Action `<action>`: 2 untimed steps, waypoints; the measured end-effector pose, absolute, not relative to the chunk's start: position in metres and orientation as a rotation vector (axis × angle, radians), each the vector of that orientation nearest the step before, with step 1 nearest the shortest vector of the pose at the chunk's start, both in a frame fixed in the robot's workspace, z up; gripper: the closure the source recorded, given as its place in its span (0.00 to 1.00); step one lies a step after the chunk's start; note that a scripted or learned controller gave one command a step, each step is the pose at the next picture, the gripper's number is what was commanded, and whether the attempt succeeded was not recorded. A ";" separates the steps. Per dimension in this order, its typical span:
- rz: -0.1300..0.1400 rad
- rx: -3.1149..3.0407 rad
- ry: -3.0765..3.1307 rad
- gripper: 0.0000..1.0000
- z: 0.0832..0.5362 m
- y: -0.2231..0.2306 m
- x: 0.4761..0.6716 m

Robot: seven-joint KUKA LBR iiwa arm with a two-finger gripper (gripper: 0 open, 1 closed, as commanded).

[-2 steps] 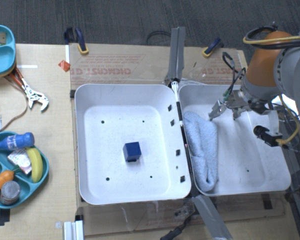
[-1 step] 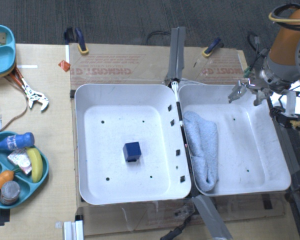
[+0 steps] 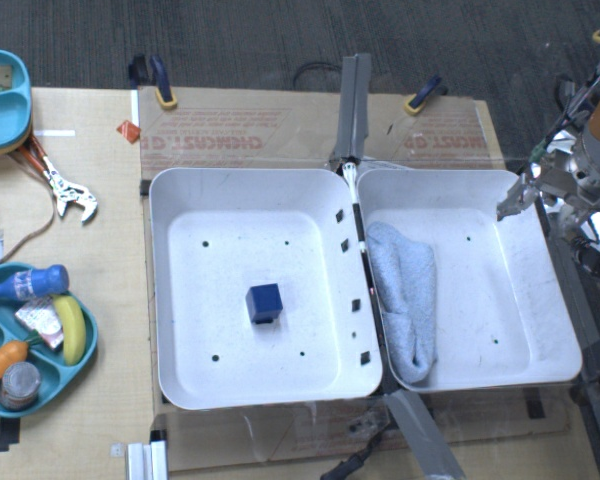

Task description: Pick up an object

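Bench, viewed from above at a slant. Left bin point(image 3: 180, 198): shallow, white, holding one small blue cube point(image 3: 265, 302) a little below its centre, standing alone and clear of every wall. Right bin point(image 3: 520, 358): shallow, white, set just beside the left one along a shared middle edge; it holds a pale blue-grey towel point(image 3: 405, 303), crumpled lengthwise against its left wall and running from the upper part down to the lower corner. Gripper point(image 3: 525, 196): metallic, at the right bin's upper right rim, on the arm entering from the right; nothing shows between its fingers, and whether the jaws stand apart or together cannot be told. Under the bins: a cardboard sheet point(image 3: 220, 133) printed with red mirrored lettering, too faint to read with certainty, fixed at its far edge by two clamps with orange and blue handles point(image 3: 160, 83). Left of the bins: a steel adjustable wrench point(image 3: 68, 196); a teal divided tray point(image 3: 80, 353) with a blue bottle bearing an illegible label point(image 3: 22, 284), a banana point(image 3: 72, 328), a carrot point(image 3: 0, 363) and a small grey can point(image 3: 18, 383); a second teal tray point(image 3: 10, 103) at the upper left edge.
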State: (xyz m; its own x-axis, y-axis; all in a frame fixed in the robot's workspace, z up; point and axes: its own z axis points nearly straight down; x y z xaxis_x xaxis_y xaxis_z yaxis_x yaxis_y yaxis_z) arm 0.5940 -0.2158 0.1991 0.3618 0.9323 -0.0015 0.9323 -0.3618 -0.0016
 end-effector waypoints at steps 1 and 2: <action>0.004 -2.825 -1.375 0.00 0.278 -0.207 0.572; 0.008 -2.898 -1.205 0.00 0.156 -0.103 0.622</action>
State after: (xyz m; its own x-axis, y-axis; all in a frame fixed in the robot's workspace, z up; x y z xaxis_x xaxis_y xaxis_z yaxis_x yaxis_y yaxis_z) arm 0.6223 -0.1027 0.1565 0.7052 0.7090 -0.0036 0.7090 -0.7052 -0.0045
